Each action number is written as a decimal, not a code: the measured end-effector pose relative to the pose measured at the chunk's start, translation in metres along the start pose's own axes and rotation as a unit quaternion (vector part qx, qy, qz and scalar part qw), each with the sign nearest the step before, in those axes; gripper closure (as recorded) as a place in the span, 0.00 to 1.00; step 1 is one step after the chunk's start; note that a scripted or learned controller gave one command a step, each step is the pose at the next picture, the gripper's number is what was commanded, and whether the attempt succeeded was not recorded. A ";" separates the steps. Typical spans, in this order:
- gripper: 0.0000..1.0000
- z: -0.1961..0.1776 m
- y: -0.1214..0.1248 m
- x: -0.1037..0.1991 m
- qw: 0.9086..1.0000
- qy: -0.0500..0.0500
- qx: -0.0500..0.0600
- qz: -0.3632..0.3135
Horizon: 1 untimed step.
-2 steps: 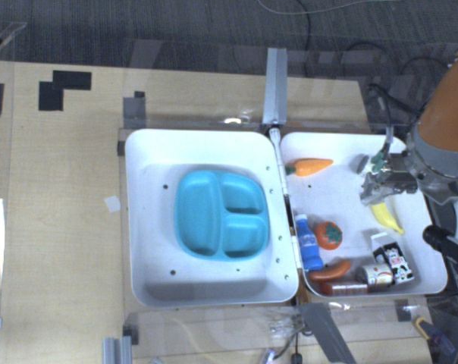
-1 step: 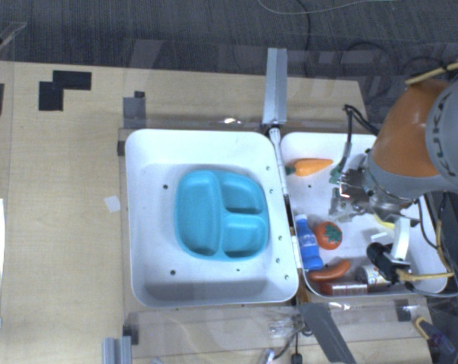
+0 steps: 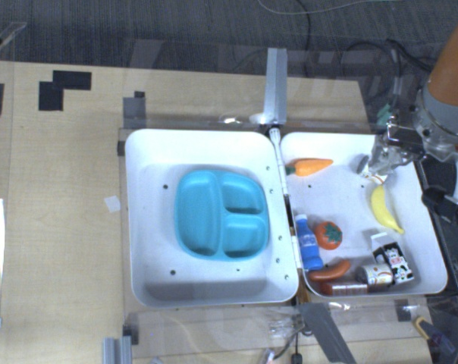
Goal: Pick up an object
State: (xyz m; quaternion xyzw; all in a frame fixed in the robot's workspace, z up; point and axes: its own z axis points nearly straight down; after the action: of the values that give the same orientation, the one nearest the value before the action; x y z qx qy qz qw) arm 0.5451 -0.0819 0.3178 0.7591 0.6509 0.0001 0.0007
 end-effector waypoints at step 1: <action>1.00 -0.029 -0.050 -0.054 1.000 0.000 0.000 -0.016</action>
State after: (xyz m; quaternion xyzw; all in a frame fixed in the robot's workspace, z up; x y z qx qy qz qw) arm 0.4871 -0.1272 0.3473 0.7489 0.6627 0.0001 0.0006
